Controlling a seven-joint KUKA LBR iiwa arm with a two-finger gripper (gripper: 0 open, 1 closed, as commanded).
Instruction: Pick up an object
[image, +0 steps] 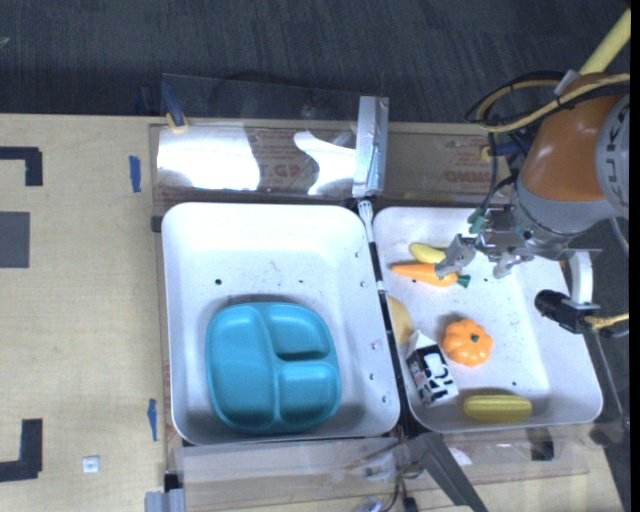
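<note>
carrot (425, 272) lies apparently touching the pincer (462, 258) fingertips.

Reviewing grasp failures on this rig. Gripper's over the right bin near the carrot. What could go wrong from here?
1. The carrot lies right against a yellow piece; the gripper hangs just beside them, so closing could catch both or nudge one away.
2. Both sit near the right bin wall by the divider, so a finger may strike the wall.
3. Cables loop beside the wrist and could snag.
</note>
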